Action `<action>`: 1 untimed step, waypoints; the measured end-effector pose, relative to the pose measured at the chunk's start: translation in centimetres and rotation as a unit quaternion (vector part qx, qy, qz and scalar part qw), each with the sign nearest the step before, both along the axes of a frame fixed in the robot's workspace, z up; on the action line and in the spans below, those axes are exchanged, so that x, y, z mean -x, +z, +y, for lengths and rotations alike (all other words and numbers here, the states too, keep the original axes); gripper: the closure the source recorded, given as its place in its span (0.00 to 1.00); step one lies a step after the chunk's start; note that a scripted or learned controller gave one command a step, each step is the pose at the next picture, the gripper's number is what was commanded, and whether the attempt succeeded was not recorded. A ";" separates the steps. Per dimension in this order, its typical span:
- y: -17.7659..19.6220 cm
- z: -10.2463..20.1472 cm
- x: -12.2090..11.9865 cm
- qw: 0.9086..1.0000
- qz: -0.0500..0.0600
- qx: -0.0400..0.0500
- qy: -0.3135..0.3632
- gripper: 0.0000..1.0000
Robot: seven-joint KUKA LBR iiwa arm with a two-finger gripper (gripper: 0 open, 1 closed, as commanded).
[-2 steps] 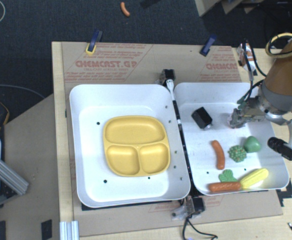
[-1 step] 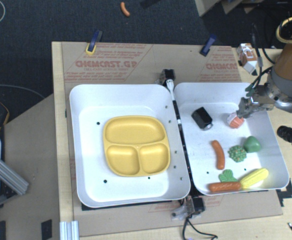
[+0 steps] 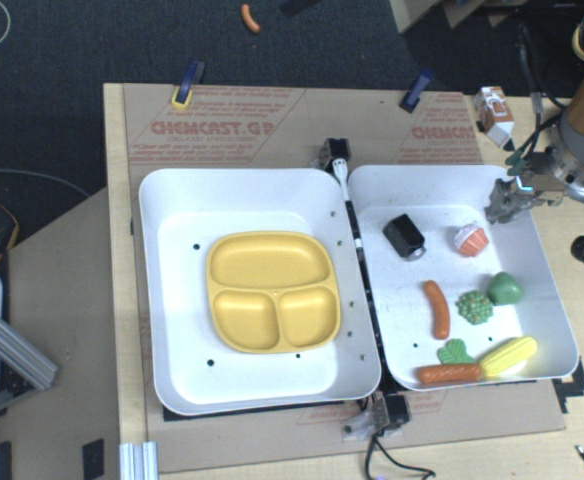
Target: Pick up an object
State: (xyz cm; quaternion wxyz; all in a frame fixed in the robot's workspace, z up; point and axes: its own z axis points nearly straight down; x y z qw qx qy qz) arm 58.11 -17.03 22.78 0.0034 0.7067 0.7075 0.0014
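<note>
Camera view: the counter (image 3: 272, 118) carries two white bins side by side. The left bin (image 3: 172, 268) holds a yellow divided plate (image 3: 272, 290), sitting flat near the middle, three compartments facing up.

The right bin (image 3: 422, 183) holds the loose items. A black block (image 3: 405, 235) lies in the upper left part, tilted. A red-and-white piece (image 3: 470, 238), maybe a strawberry, is just right of it, apart from it. A sausage (image 3: 437, 308) lies lengthwise near the bin's centre. Broccoli (image 3: 475, 307) is just beside it, touching or nearly touching a green round piece (image 3: 505, 288). Along the near edge: a second sausage (image 3: 449, 373) lying crosswise, a small green leafy piece (image 3: 454, 351) right above it, and a corn cob (image 3: 509, 356) at its right end, touching.

The arm (image 3: 582, 158) comes in from the right. The gripper (image 3: 504, 206) sits over the far right corner of the right bin, at its rim. Nothing visible between the fingers; can't tell whether they're apart or together at this angle. Nearest item is the red-and-white piece, apart from the gripper.

A small orange thing (image 3: 250, 18) lies on the dark floor (image 3: 92, 28) beyond the counter.
</note>
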 end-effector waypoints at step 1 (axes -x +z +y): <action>-1.0 4.9 0.8 1.000 0.005 -0.003 0.002 1.00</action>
